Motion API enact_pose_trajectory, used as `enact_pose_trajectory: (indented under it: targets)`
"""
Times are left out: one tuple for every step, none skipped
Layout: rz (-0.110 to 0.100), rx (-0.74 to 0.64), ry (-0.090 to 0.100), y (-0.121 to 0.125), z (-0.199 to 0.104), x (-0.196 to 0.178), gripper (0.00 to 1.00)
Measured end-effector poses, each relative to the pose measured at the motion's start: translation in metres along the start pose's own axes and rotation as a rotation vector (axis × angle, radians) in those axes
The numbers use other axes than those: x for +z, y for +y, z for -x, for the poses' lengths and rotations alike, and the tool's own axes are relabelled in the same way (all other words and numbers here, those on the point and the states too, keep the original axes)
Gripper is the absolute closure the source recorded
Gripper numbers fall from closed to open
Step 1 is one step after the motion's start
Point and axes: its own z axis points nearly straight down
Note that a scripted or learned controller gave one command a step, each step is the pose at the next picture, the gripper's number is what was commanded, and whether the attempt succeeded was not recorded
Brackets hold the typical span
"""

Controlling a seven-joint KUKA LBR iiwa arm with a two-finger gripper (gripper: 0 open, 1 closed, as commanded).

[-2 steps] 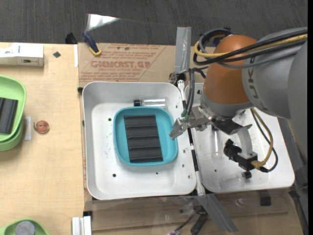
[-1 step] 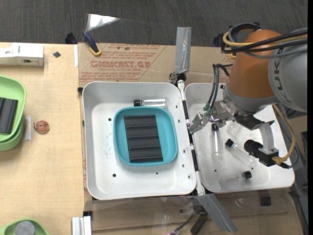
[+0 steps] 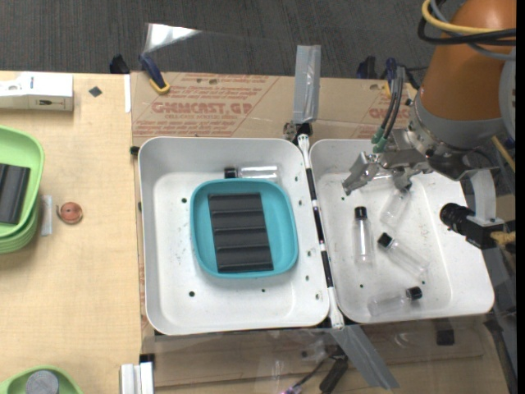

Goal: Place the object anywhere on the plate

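a grey arm with an orange band (image 3: 484, 23) reaches in from the right and holds its end effector (image 3: 379, 173) over the upper part of the right white bin (image 3: 459, 298); its metal fingers (image 3: 358, 176) stand spread apart, with nothing seen between them. below it, on the bin floor, lie several clear plastic vials with black caps: one vial (image 3: 361, 232) stands out near the bin's middle, lying lengthwise with its cap toward the top, another (image 3: 402, 257) rests slantwise just beside it, and a third (image 3: 394, 300) lies near the bottom wall. a further clear vial (image 3: 396, 208) lies just below the fingers. in the left white bin (image 3: 164, 302), a teal plate (image 3: 201, 245) with rounded corners carries a dark ridged insert (image 3: 239, 231) at its centre. a capped clear vial (image 3: 250, 171) lies on the bin floor just above the plate's upper rim, not on the plate. on the wooden tabletop (image 3: 74, 302) to the left sit a stack of green trays (image 3: 20, 191), a small reddish disc (image 3: 70, 213) and a white box (image 3: 34, 93). brown cardboard (image 3: 213, 105) lies behind the bins.
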Motion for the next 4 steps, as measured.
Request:
enact_pose_trajectory:
  targets:
    - [0.000, 0.022, 0.000, -0.017, 0.047, -0.075, 0.00]
    - [0.000, 0.113, 0.000, -0.004, 0.113, -0.134, 0.00]
    - [0.001, -0.099, 0.000, -0.001, 0.199, -0.134, 0.00]
    - [0.001, -0.099, 0.000, -0.001, 0.199, -0.134, 0.00]
